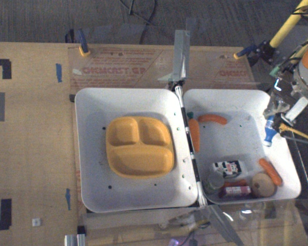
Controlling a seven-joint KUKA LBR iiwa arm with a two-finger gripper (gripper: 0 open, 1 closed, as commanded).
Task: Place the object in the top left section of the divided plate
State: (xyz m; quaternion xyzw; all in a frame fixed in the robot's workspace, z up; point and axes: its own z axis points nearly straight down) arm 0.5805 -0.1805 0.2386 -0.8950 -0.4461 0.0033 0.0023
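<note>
My fingers (pixel 276 118): at the right bin's (pixel 246 118) far right rim; spread or pressed together, I cannot tell.
Divided plate (pixel 139 146): yellow, 3 sections, in the left bin (pixel 87 152).
Right bin: 3 orange carrots, a small carton, a round brown item.
Worktop (pixel 31 137): tan cardboard.

divided plate (pixel 139 146) sits alone in left bin (pixel 87 152), white floor free all around it; right bin (pixel 246 132) crowded near edge, middle floor open.
</note>
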